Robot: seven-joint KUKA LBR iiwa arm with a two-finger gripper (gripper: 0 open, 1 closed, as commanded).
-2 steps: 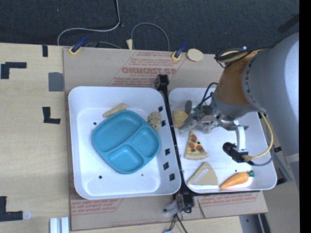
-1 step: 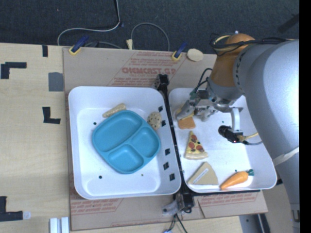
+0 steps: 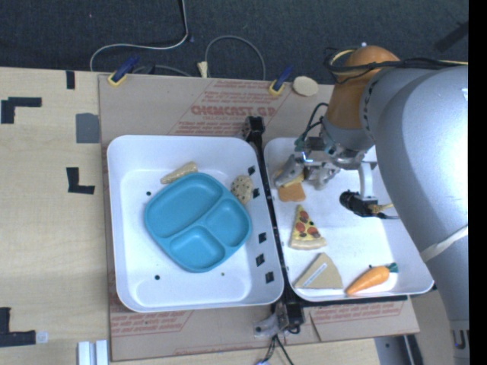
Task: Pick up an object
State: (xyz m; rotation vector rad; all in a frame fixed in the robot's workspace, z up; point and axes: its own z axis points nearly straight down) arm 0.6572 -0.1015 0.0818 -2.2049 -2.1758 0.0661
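My gripper [image 3: 308, 169] hangs low over the far left corner of the right bin [image 3: 396, 242]. Directly in front of it, touching or nearly touching, lies an orange-brown toast-like piece [image 3: 291, 192]. Nothing shows between the gripper and that piece that I can make out. Nearer the front of the same bin lie a pizza slice [image 3: 306, 230], a pale sandwich wedge [image 3: 319, 274] and an orange carrot [image 3: 370, 278].
The left bin [image 3: 129, 280] holds a blue divided plate [image 3: 198, 223], a tan stick-shaped snack [image 3: 179, 173] and a cookie [image 3: 242, 188] by the right wall. A beige round thing [image 3: 305, 86] lies on the cardboard behind the bins. The bulky grey arm [image 3: 426, 150] covers the right side.
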